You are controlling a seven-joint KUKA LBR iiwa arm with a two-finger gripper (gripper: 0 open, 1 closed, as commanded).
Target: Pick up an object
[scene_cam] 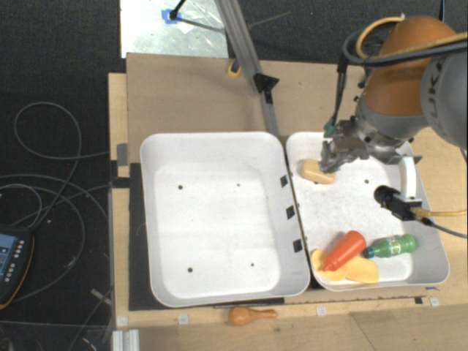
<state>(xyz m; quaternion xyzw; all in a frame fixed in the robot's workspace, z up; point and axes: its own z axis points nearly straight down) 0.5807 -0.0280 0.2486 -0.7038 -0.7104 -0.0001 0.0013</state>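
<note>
The grey arm (409,72) reached in from the right, wrist bent down, its pincer (330,161) lowered at the far side.

Matt white plastic bins (219,152), glossy plastic carrot (344,250), brown cardboard bench (190,93)

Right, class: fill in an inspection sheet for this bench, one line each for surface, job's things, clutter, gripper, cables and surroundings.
Surface: brown bench bearing a left bin and a right bin, side by side.
Job's things: in the right bin, a tan piece at the far left; an orange bottle, green bottle and yellow piece at the near edge.
Clutter: a tan pear-shaped toy on the bench, in front of the left bin.
Gripper: gripper is low over the tan piece; grip cannot be judged.
Cables: yellow hose on the arm; black cables on the floor.
Surroundings: dark floor, handheld screen at left, grey pole.
</note>
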